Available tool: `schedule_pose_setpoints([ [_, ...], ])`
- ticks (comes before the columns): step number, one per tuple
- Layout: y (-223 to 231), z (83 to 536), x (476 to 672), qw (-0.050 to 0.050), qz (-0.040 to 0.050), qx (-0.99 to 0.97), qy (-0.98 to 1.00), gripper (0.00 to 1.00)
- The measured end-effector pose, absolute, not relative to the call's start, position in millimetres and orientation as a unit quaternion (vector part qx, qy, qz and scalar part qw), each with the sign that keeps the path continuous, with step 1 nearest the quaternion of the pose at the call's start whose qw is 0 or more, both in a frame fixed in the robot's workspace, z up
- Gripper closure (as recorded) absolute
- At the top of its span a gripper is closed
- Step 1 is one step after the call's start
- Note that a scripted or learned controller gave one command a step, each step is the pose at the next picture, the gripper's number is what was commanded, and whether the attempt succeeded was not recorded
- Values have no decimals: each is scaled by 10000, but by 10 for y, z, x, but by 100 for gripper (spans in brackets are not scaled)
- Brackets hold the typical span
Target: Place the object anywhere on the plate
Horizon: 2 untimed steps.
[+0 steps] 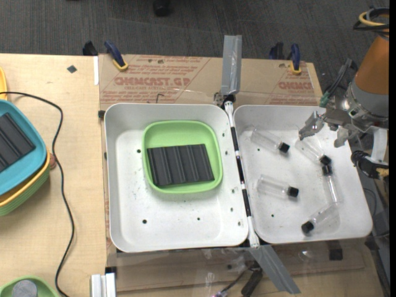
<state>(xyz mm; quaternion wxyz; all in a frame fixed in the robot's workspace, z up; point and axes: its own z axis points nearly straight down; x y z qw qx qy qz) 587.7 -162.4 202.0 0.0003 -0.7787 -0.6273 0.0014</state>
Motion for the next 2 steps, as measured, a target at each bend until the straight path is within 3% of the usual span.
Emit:
schedule_pose_setpoints([
  [1,-1883,2425,5783,-3,14,-8393,-5437,0],
  [2,-2015,2782,5512,-1,14,-8595,-5111,0],
])
